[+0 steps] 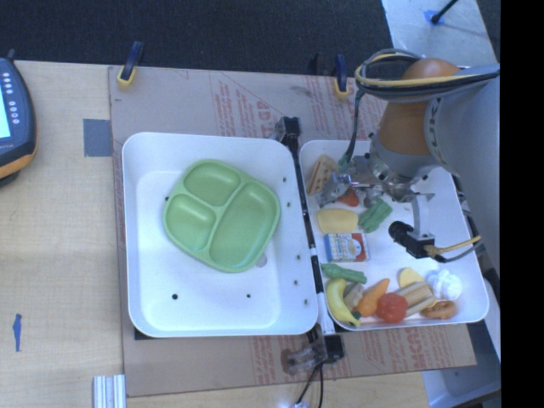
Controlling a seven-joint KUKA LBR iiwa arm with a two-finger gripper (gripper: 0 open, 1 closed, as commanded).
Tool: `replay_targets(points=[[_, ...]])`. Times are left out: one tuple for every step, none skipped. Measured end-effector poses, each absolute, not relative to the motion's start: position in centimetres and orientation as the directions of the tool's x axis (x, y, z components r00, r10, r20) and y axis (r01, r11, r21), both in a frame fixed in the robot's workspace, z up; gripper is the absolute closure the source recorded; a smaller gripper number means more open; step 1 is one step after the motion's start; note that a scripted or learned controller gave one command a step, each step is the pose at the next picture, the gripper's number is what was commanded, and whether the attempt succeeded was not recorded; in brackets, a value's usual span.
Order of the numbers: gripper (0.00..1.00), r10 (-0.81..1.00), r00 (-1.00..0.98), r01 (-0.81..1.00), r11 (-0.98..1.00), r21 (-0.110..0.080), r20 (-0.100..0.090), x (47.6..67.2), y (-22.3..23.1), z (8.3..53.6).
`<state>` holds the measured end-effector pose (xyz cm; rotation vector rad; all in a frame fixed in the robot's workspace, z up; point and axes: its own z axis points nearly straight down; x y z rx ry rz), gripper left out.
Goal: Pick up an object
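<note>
My gripper (pixel 361 192) hangs low over the back of the right bin (pixel 442 228), above a cluster of toy food. Beneath and beside it lie a sandwich piece (pixel 321 173), a small red item (pixel 349 199), a green vegetable (pixel 374 217) and a yellow lemon-like piece (pixel 337 220). The wrist hides how the fingers stand. Further forward are a blue-and-white carton (pixel 344 246), a green bean (pixel 344 272), a banana (pixel 338 301), a carrot (pixel 372 295), a tomato (pixel 392 308), a bread stick (pixel 415 292), a pretzel (pixel 439 309) and a white garlic-like piece (pixel 445 284).
The left bin (pixel 153 296) holds a green divided plate (pixel 223 215), tilted slightly. A black cable and connector (pixel 412 240) trail from the wrist over the right bin. A handheld pendant (pixel 13 117) sits at the far left of the bench.
</note>
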<state>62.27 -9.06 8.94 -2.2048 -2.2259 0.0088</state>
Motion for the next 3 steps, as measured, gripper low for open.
replay_targets(points=[[0.00,1.000,-0.008,1.000,0.008,-0.001,0.000,64.4,-9.6,9.2],[1.00,1.000,-0.010,1.000,0.010,-0.003,-0.001,64.4,-9.7,10.3],[1.00,1.000,-0.001,1.000,0.001,0.001,0.001,56.6,-8.1,19.8]])
